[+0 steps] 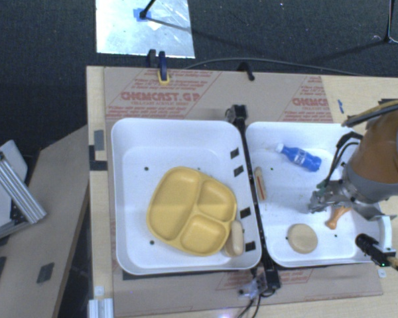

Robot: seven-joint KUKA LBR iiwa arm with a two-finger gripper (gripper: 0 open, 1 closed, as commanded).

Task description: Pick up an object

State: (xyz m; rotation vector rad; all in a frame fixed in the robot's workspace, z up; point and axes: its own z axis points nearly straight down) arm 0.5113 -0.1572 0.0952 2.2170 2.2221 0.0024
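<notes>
A yellow divided tray (191, 211) is lying in the left bin (136, 144), with a small beige piece (235, 238) touching its lower right corner. Along the right bin's (265, 144) left wall a thin brown stick (259, 183) is resting. A blue bottle (300, 156) is lying near the far wall, and a round tan disc (302, 238) is sitting near the front wall. The gripper (324, 201) is hovering low at the bin's right side, just beside an orange piece (336, 216); whether it is open or closed cannot be told.
</notes>
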